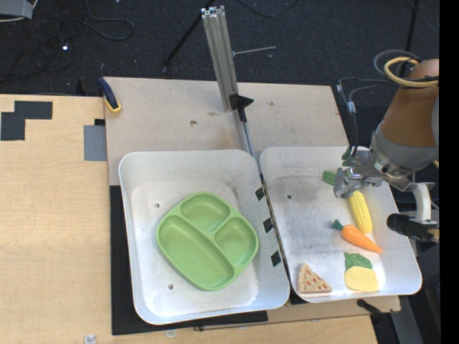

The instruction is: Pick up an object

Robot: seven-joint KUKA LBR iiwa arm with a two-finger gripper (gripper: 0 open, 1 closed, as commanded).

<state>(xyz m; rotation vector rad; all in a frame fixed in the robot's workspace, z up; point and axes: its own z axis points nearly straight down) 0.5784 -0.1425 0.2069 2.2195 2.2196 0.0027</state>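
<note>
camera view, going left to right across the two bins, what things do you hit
green divided plate → waffle wedge → then a close cluster in the right bin: carrot, corn cob and the yellow piece with a green top, too overlapped to rank, with the gripper above the corn.

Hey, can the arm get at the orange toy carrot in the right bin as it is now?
Probably yes: the orange toy carrot lies uncovered, just below the pincer, beside the yellow toy corn cob.
</note>
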